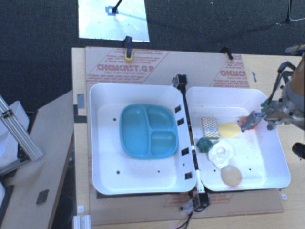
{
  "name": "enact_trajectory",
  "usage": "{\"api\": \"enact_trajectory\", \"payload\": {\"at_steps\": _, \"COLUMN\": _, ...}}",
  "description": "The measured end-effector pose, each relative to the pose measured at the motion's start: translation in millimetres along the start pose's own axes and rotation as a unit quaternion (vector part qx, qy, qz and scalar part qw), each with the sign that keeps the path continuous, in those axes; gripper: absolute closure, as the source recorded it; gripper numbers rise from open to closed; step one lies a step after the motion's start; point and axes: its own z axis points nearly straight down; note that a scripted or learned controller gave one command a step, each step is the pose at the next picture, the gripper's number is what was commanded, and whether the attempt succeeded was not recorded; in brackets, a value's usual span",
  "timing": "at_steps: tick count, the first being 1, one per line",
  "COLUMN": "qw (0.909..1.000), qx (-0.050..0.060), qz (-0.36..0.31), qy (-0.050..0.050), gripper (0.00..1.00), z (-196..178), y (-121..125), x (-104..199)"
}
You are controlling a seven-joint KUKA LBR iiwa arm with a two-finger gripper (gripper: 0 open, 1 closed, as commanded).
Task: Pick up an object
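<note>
My gripper (255, 119) hangs over the right bin (267, 175), near its right side, with the arm coming in from the right edge. A small orange-red piece (247, 123) shows right at the gripper's tip; whether it is held is unclear. Just left of it lies a yellow oval object (228, 130). Further left are a small patterned block (209, 127), a dark green lump (205, 144), a white crumpled object (220, 153) and a tan egg-shaped object (231, 175).
The left bin (102, 175) holds a blue divided plate (147, 130). A black-clipped divider (187, 132) separates the two bins. A grey bracket (19, 132) sticks in at the far left, off the bench.
</note>
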Motion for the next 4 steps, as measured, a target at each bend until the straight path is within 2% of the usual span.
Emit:
{"api": "enact_trajectory", "payload": {"at_steps": 1, "qw": 1.0000, "qx": -0.006, "qz": -0.002, "qy": -0.001, "gripper": 0.00, "z": -5.9, "y": 2.4, "x": 0.4}}
{"api": "enact_trajectory", "payload": {"at_steps": 2, "qw": 1.0000, "qx": -0.004, "qz": 0.000, "qy": -0.001, "gripper": 0.00, "z": 36.5, "y": 6.5, "x": -2.2}}
{"api": "enact_trajectory", "payload": {"at_steps": 4, "qw": 1.0000, "qx": -0.005, "qz": 0.000, "qy": -0.001, "gripper": 0.00, "z": 147.8, "y": 8.2, "x": 4.5}}
